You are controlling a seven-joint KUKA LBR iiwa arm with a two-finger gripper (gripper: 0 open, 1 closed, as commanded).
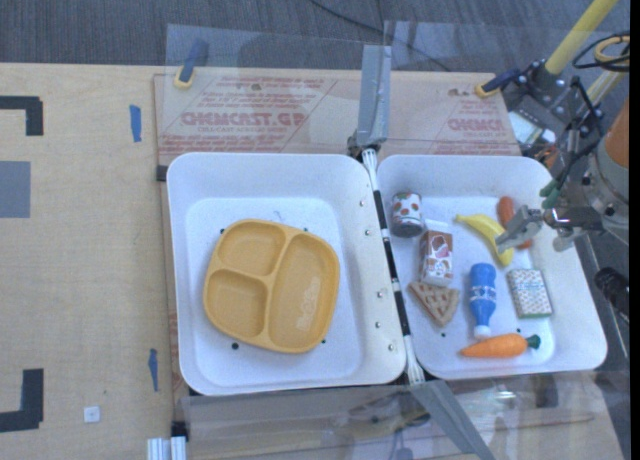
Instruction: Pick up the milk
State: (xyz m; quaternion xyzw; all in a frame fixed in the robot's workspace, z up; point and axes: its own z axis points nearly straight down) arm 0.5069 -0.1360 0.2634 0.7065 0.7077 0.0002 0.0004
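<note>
The gripper (522, 229) hangs at about three o'clock over the right bin (590, 348), just above the banana (483, 231). Its fingers look slightly spread with nothing between them, though the view is too small to be sure. The milk (436, 256), a brown-and-white carton, lies near the bin's middle, at nine o'clock from the gripper and apart from it. Around it sit a can (406, 214) at twelve, a blue bottle (483, 297) at four and a waffle wedge (436, 301) at six. A yellow divided plate (271, 285) rests in the left bin (190, 188).
</note>
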